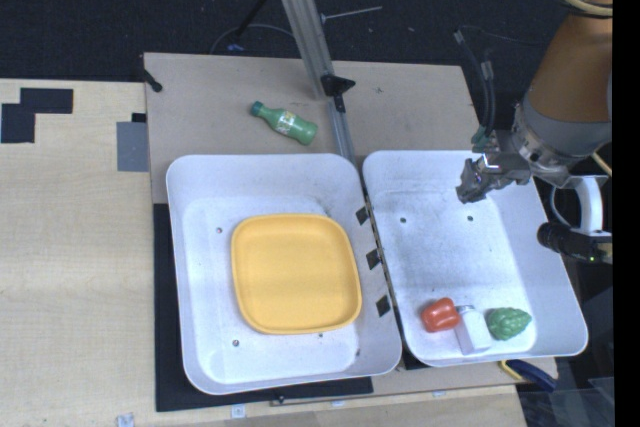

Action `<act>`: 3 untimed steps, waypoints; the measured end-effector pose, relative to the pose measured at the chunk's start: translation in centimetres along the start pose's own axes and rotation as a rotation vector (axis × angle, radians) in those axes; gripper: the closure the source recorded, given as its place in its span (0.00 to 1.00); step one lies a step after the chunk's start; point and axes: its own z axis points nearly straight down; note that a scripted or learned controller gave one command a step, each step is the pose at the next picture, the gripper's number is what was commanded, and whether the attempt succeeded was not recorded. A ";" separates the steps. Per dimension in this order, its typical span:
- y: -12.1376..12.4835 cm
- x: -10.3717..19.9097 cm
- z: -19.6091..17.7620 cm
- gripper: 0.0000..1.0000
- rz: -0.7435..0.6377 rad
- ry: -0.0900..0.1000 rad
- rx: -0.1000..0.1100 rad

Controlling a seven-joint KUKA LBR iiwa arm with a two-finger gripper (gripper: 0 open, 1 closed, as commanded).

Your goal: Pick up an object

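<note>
Nothing is picked yet: your gripper (480, 183) hangs at upper right, grip state impossible to tell, while pepper (440, 316) and green piece (508, 322) wait lower right.

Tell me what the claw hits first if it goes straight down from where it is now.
Probably the bare white floor of the right bin, near its far edge. The claw points down over that spot, well apart from the red object and green object at the near end. Its height is unclear.

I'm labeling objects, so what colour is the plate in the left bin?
Yellow; the plate shows best in the camera view, lying flat in the left bin.
</note>
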 end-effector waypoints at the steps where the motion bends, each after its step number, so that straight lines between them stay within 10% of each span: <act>1: 0.0 -0.1 -2.4 1.00 0.000 0.000 0.003; 3: -1.6 10.1 0.4 1.00 -0.004 0.001 0.006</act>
